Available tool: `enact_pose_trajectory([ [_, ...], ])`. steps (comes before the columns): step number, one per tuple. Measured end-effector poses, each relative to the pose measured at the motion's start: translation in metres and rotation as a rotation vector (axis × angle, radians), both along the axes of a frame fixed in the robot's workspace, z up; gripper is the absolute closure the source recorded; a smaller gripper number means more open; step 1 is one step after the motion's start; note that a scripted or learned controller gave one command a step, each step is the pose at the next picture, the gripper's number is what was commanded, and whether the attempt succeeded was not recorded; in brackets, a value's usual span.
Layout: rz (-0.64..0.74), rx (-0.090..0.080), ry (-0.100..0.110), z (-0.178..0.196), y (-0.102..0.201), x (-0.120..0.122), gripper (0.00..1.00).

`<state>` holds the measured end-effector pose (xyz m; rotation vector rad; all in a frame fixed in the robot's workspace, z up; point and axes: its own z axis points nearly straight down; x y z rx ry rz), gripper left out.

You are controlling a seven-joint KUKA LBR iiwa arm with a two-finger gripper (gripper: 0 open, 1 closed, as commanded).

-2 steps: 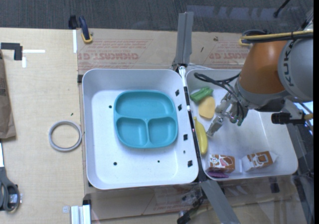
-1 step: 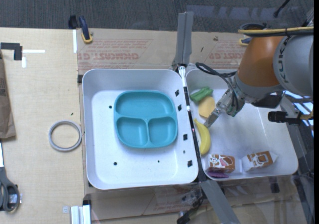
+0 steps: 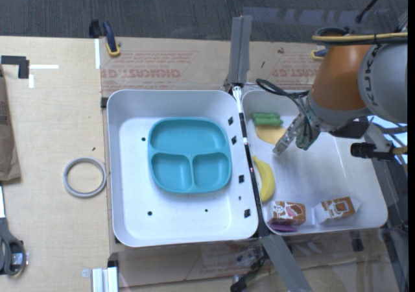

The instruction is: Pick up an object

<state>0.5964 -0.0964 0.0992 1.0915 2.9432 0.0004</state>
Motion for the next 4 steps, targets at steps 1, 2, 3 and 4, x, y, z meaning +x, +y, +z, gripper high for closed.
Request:
enact_pose_trajectory([
  [1, 0.000, 0.000, 0.000, 0.000, 0.000, 0.000, 0.00],
  [2, -0.001, 0.000, -0.001, 0.008, -0.001, 0.001, 1.00],
  [3, -0.001, 0.000, -0.001, 0.008, -0.001, 0.001, 0.00],
  [4, -0.156, 0.001, 0.005, -0.009, -0.005, -0.034, 0.00],
])
